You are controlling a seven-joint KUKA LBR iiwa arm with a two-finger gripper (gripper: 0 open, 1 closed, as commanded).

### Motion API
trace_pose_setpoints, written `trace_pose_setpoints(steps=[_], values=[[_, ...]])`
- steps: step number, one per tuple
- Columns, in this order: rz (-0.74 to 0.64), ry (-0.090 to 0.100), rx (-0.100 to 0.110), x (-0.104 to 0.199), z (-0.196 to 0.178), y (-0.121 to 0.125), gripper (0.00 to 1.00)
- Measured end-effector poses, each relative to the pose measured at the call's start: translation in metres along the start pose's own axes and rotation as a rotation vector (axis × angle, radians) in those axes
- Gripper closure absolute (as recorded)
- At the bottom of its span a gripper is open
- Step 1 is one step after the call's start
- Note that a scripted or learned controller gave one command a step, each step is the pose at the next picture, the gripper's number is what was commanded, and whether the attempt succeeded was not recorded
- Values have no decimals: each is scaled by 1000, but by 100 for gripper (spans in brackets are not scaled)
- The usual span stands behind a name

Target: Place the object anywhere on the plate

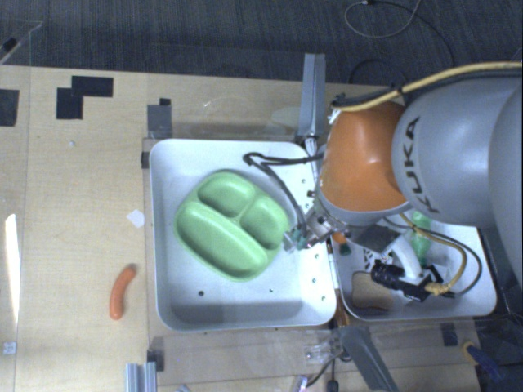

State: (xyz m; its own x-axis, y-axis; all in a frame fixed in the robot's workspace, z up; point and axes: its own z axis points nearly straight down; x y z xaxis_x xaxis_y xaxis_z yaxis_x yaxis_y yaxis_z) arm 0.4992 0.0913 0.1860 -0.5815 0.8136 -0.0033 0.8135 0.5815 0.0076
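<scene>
A green plate (231, 222) with three compartments lies in the left white bin (237, 309), toward its upper middle. My gripper (299, 238) hangs at the plate's right edge, close to the wall between the two bins. The big grey and orange arm (384, 166) covers most of the right bin (474, 300). A small bright green thing (420, 222) peeks out from under the arm in the right bin. A dim brownish shape (372, 305) lies at that bin's near left corner. Whether anything is in the gripper is hidden.
An orange sausage-shaped thing (122, 291) lies on the wooden bench left of the left bin, outside it. A small white scrap (135, 217) sits on the bench above it. Black marks (82, 95) are at the bench's far left.
</scene>
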Motion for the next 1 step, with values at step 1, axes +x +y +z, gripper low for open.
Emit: trace_pose_setpoints(steps=[1], values=[[-128, 0, -1, 25, -25, 77, 100]])
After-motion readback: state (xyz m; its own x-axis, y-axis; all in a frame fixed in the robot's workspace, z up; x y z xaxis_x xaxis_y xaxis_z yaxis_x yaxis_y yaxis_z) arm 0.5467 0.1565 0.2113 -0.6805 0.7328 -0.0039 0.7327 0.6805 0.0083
